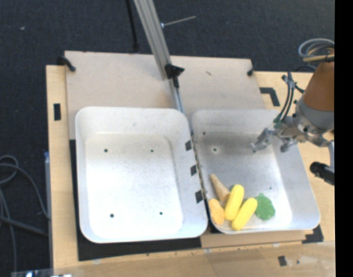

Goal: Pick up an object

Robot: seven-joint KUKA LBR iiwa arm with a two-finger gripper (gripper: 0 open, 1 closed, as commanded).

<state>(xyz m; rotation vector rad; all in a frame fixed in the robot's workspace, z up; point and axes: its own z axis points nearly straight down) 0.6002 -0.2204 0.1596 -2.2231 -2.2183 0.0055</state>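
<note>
Several small objects lie at the front of the right bin [292,178]. Two yellow oblong pieces [234,198] [244,213] rest side by side, with a smaller orange-yellow piece [216,213] to their left. A tan cone-shaped piece [218,184] points toward the bin's left wall. A green lump [266,208] sits just right of the yellow pieces. My gripper [270,146] hangs over the back right part of this bin, well behind the objects. It is open, and nothing is between its fingers [258,143].
The left bin [86,154] stands beside the right one, their walls meeting in the middle. A slanted metal pole [156,36] rises from the bench behind the bins. Cables run near the arm at the right edge.
</note>
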